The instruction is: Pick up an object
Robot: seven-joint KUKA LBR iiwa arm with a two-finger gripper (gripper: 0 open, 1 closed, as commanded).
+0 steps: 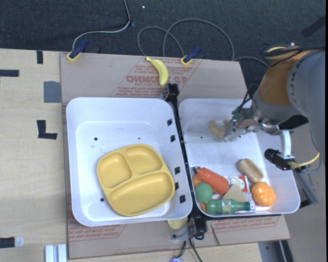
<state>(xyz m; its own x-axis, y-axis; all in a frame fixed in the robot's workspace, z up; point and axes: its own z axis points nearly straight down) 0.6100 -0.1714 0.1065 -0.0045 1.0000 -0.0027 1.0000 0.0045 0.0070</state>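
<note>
Cardboard (pixel 98 75) with red printing is laid over a pale wooden bench (pixel 22 162), and dark carpet (pixel 54 10) is seen beyond it, crossed by thin cables (pixel 186 29). Two clamps, one yellow-tipped (pixel 76 51) and one blue (pixel 191 54), are fixed at the cardboard's far edge, and a toy banana (pixel 158 70) is lain between them, well left of the fingers.

Two white bins are set side by side. In the left bin (pixel 85 119) a yellow divided plate (pixel 135 178) is held. In the right bin (pixel 273 201) the gripper (pixel 233 130) is lowered near the far wall, with a small tan object (pixel 217 127) seen just left of its fingertips, touching or nearly so. Nearer the camera than the fingers, a cluster is gathered: a brown bread roll (pixel 250 169), an orange (pixel 263 194), a carrot (pixel 213 180), a green round toy (pixel 204 192), a green bottle (pixel 228 205) and a red-and-white carton (pixel 241 185).

Whether the fingers are spread or closed cannot be told, since they are small and blurred against the tan object. The grey arm (pixel 311 97) is cut off at the right.
</note>
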